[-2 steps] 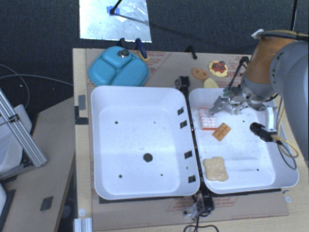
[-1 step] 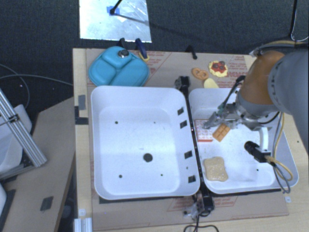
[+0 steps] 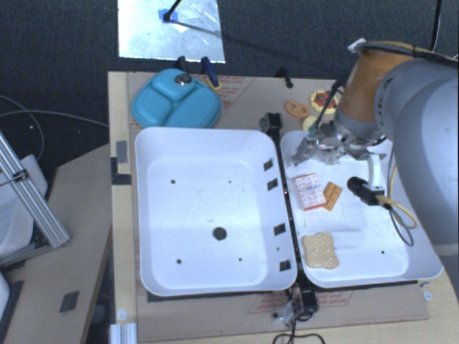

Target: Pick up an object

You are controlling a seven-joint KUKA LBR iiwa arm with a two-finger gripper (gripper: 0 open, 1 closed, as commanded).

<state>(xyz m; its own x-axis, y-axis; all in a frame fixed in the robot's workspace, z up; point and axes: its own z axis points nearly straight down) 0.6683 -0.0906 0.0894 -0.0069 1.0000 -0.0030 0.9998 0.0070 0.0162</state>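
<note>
In the right bin [image 3: 401,260] lie a white packet with red print [image 3: 309,190], a small orange piece [image 3: 331,196] right beside it, and a beige bread-like slice [image 3: 320,251] near the front edge. My gripper [image 3: 313,151] hangs over the bin's back left corner, just behind the packet and apart from it. Nothing shows in its grasp. The grey arm with its orange band [image 3: 364,84] reaches in from the right.
The left bin [image 3: 154,192] stands alongside, split off by a black divider [image 3: 285,192]. Behind the bins sit a blue lidded container [image 3: 176,102], a pretzel-shaped toy [image 3: 296,109] and a yellow-green toy [image 3: 320,104]. A shiny sheet [image 3: 171,16] lies farther back.
</note>
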